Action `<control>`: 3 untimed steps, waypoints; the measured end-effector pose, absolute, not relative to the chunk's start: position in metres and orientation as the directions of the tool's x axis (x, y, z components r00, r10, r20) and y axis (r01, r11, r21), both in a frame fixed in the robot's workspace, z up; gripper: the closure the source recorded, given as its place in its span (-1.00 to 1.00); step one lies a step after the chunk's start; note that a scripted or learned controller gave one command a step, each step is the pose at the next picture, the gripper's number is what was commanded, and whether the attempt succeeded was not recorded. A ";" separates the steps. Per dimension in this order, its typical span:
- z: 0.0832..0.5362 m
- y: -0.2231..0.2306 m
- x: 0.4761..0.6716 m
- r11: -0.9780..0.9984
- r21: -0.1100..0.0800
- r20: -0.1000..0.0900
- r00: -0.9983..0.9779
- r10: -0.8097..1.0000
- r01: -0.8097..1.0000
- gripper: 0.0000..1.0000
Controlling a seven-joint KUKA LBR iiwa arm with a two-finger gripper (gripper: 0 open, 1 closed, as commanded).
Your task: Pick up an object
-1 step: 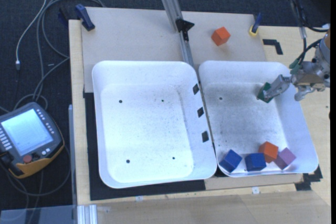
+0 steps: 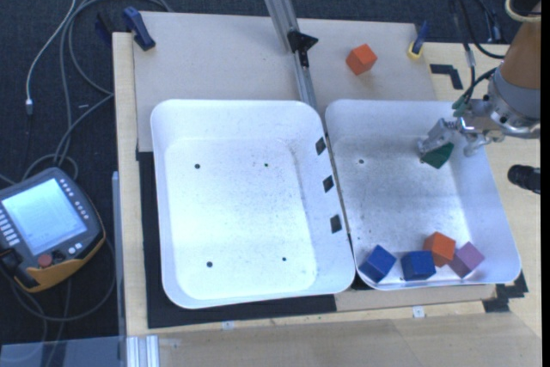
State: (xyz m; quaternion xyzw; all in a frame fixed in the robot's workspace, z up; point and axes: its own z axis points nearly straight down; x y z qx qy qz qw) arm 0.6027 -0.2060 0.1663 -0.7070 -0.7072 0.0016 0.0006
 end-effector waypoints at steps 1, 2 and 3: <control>0.095 -0.218 0.633 0.001 -0.002 -0.001 -0.001 1.000 1.000 -1.00; 0.112 -0.218 0.635 0.003 0.005 -0.004 -0.003 1.000 1.000 1.00; 0.137 -0.200 0.633 0.003 0.004 -0.001 -0.003 1.000 1.000 1.00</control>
